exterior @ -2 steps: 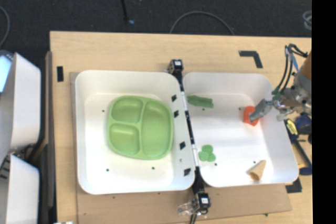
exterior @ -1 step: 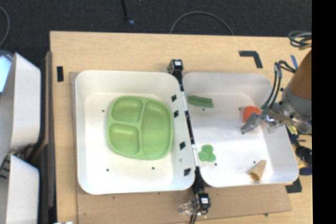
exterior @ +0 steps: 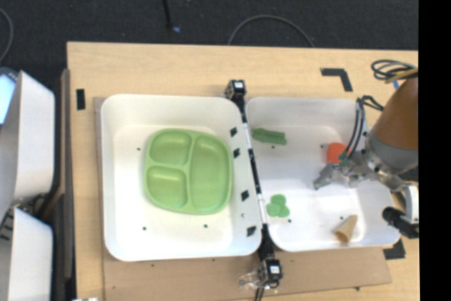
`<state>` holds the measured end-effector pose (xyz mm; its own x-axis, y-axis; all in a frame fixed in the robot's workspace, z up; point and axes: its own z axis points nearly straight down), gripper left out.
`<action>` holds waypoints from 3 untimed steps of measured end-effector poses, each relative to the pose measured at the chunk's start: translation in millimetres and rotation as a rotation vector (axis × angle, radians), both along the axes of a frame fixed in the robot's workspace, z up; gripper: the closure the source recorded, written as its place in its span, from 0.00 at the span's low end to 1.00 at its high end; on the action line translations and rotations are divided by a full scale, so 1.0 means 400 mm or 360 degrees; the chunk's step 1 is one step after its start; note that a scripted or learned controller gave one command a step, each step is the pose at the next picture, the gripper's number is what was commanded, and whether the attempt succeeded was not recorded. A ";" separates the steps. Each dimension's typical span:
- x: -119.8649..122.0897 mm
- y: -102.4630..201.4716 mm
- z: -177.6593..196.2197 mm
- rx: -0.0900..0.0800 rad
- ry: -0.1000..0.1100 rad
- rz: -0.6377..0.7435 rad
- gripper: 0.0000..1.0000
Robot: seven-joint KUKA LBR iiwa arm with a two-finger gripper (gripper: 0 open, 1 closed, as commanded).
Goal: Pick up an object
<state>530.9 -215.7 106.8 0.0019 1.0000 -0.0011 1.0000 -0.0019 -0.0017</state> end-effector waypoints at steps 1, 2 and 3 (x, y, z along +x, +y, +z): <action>0.004 -0.003 0.035 -0.0002 -0.0010 -0.0004 1.00; 0.004 -0.006 0.143 -0.0002 -0.0012 0.0005 1.00; -0.006 -0.003 0.300 -0.0004 -0.0017 0.0008 1.00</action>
